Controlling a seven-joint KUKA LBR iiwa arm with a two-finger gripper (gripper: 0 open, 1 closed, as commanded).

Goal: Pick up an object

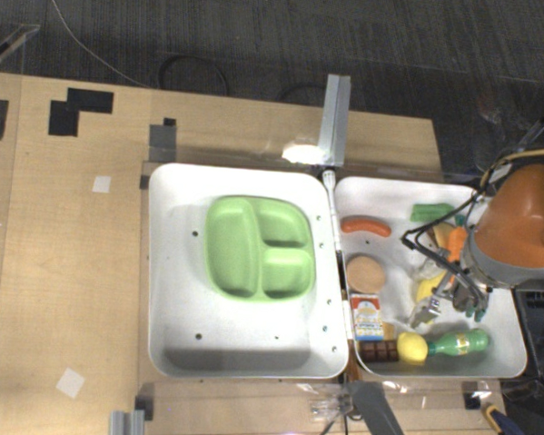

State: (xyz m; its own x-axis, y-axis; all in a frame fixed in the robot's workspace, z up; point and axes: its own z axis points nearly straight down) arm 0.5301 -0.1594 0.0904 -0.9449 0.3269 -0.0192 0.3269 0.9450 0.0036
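- I see the bench [60, 274] of pale wood carrying two shallow white bins side by side.
- The left bin [170, 334] holds a green divided tray [257, 248], lying flat near the bin's middle.
- The right bin [511, 347] holds the small goods, and the arm [522, 225], grey with its orange band, reaches in from the right above it.
- The gripper [440, 298] hangs low over the middle of the right bin, with black cables looping off the wrist; from my seat I cannot tell how the jaws stand, and I see nothing clearly between them.
- A green bottle [456, 342] lies on its side along the near wall, just below the gripper.
- A red sausage [366, 227] lies near the far left corner of that bin.
- A round tan disc [365, 274] sits below the sausage, close to the left wall.
- A small red and white carton [367, 317] lies below the disc.
- A yellow lemon [412, 349] rests between the carton and the bottle, touching the bottle's neck end.
- A green piece [431, 212] lies by the far wall, partly under the cables.
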